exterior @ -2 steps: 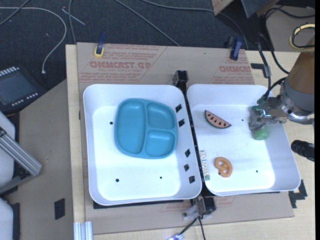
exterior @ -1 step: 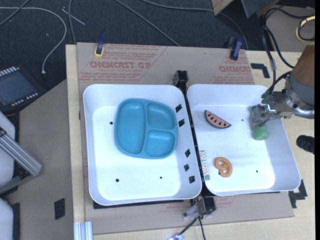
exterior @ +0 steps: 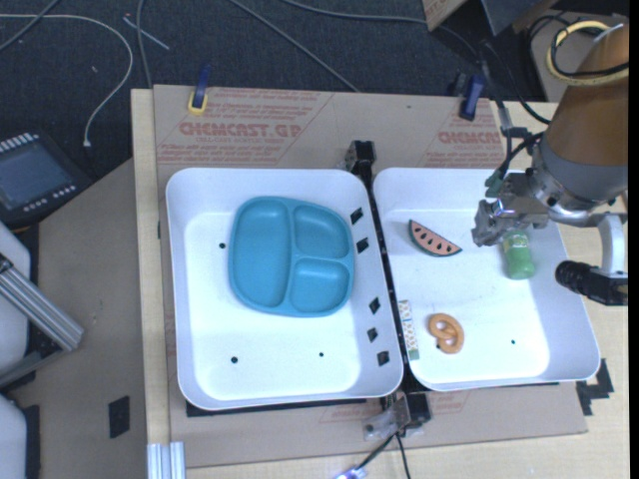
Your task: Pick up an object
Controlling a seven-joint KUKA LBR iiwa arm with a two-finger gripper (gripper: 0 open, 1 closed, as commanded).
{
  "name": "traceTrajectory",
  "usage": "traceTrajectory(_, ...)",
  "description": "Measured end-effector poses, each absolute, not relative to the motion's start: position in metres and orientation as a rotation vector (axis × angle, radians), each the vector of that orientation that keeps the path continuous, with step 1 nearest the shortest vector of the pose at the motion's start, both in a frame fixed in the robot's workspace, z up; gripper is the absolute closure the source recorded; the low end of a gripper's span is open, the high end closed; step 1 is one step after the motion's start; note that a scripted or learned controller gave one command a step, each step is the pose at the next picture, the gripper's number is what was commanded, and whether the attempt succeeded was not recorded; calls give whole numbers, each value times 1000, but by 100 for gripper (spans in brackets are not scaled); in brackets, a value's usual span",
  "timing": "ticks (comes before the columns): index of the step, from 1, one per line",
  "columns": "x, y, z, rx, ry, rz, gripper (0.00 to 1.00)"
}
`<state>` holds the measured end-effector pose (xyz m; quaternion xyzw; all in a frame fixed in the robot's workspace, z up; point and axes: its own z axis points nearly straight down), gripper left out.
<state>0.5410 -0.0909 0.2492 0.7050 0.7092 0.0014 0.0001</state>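
The arm comes in from the right and hangs over the right-hand bin (exterior: 574,352), its gripper (exterior: 507,224) low near the bin's upper right part. A small green bottle-like thing (exterior: 518,256) sits directly under the metal wrist, touching or nearly touching it; from here I cannot tell whether the jaws are around it or just above it, nor how wide they stand. In the same bin, a toy watermelon slice (exterior: 433,239) lies to the left of the gripper, and a small pretzel (exterior: 446,331) lies nearer the front edge, well apart from both. The left bin (exterior: 200,367) carries a blue divided plate (exterior: 292,255), lying flat toward its upper middle. Both bins rest side by side on a cardboard-covered surface (exterior: 150,267).
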Motion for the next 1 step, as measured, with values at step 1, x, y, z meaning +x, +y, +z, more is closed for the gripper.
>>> traceTrajectory(1, 550, -41, 249, 2214, 2229, 4, 100)
